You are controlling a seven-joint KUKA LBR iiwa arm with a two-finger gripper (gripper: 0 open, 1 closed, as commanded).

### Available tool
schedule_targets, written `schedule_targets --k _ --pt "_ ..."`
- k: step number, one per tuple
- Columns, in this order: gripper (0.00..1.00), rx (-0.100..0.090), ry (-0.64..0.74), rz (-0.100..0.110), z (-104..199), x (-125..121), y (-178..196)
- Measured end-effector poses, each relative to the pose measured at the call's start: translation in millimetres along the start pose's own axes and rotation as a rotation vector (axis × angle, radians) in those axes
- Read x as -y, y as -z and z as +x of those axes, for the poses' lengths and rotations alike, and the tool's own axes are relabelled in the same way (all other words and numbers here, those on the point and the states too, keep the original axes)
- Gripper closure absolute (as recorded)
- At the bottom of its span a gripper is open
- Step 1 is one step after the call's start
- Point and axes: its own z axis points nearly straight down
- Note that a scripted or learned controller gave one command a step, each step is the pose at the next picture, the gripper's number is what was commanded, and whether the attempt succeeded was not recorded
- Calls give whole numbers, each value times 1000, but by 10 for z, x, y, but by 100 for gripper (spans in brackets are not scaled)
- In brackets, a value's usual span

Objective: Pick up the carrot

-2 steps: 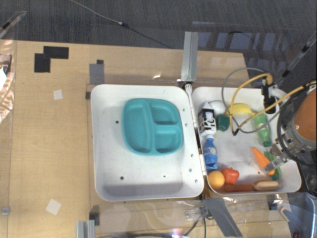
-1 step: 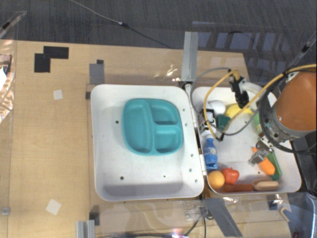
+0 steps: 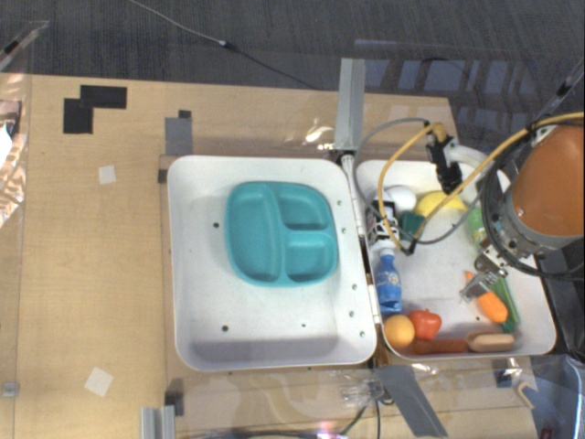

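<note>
The grey arm with its orange band [image 3: 548,186] hangs over the right-hand shallow white bin [image 3: 539,341], and its metal two-finger gripper [image 3: 482,286] sits low at that bin's right side, just beside or touching the small orange carrot with green leaves [image 3: 494,308]; whether the jaws are spread or pressed together cannot be told from this angle, and nothing shows the carrot between them. To do the grasp well, I would judge the fingers need to straddle the carrot's orange body rather than its leafy end, coming straight down so the bin wall nearby is not struck. The wooden bench [image 3: 91,273] carries the left white bin [image 3: 192,337] holding a teal divided plastic tray [image 3: 279,231]. Around the carrot the right bin is crowded: a blue-labelled bottle [image 3: 388,282], a red tomato-like piece [image 3: 425,322], an orange round fruit [image 3: 398,329] and a tan sausage-shaped piece [image 3: 491,341] close below, leaving little room.
</note>
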Motion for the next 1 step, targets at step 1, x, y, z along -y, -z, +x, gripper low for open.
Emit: schedule_targets --k 1 --pt "100 -1 -4 6 7 27 101"
